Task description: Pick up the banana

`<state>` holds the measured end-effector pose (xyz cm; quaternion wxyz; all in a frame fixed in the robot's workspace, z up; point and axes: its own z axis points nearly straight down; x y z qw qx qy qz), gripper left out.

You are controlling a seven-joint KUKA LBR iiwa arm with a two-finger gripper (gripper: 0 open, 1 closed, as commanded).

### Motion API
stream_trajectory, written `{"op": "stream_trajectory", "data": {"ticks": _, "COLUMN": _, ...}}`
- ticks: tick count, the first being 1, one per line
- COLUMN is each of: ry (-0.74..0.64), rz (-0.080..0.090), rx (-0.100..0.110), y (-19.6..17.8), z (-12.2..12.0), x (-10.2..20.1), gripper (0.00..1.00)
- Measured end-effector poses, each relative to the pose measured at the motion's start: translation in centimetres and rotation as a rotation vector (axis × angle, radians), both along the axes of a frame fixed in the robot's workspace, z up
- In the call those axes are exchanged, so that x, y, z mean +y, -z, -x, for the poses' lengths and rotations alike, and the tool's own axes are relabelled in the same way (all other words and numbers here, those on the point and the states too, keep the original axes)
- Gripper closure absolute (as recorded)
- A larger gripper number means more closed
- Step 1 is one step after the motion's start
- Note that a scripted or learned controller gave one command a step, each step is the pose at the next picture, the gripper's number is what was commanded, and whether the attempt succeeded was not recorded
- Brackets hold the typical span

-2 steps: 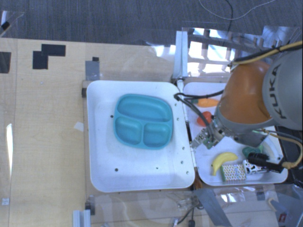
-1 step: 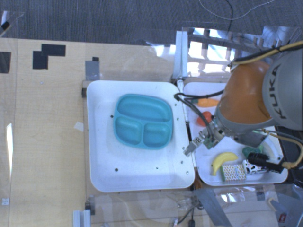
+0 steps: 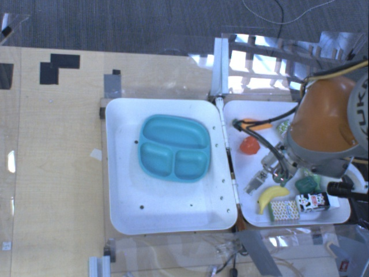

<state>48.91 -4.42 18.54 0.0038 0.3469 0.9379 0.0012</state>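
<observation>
Camera view, fixed overhead, slanted. Hand [image 3: 267,182] low over front half of R white plastic bin [image 3: 340,215], reaching in from view-right. Two metal fingers [image 3: 255,183] spread apart w/ a gap between; nothing held in it.

Small yellow curved banana [image 3: 271,197] lies on bin floor just in front of the hand, toward the near rim, not between the fingers. Can't tell if a fingertip touches its upper end.

Just beside banana on view-right: small white box w/ green dots [image 3: 284,210], flat on bin floor. Next to that, a small black-and-white cow-print carton [image 3: 313,201], lying on its side. Behind the carton, a dark green blocky item [image 3: 306,183], close to the wrist.

Further back in same bin: red rounded item [image 3: 249,146], well apart from banana. Behind it an orange carrot-shaped toy [image 3: 256,124] near the back-left corner. Pale green item [image 3: 283,128] partly hidden by the arm; can't ID.

L white plastic bin [image 3: 124,212] holds a blue three-compartment plastic plate [image 3: 174,148], about centre, flat.

Both bins sit side by side on a pale wood worktop [image 3: 57,154]; black tape patches [image 3: 57,68] at its far-left.
</observation>
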Motion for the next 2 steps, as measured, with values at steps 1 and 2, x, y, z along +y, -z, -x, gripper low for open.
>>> {"op": "stream_trajectory", "data": {"ticks": 1, "ry": -0.091, "rz": 0.002, "rx": -0.004, "y": 9.3, "z": -0.1, "x": -4.1, "gripper": 0.0}}
{"op": "stream_trajectory", "data": {"ticks": 2, "ry": -0.091, "rz": 0.001, "rx": -0.01, "y": 8.1, "z": -0.4, "x": -3.9, "gripper": 1.0}}
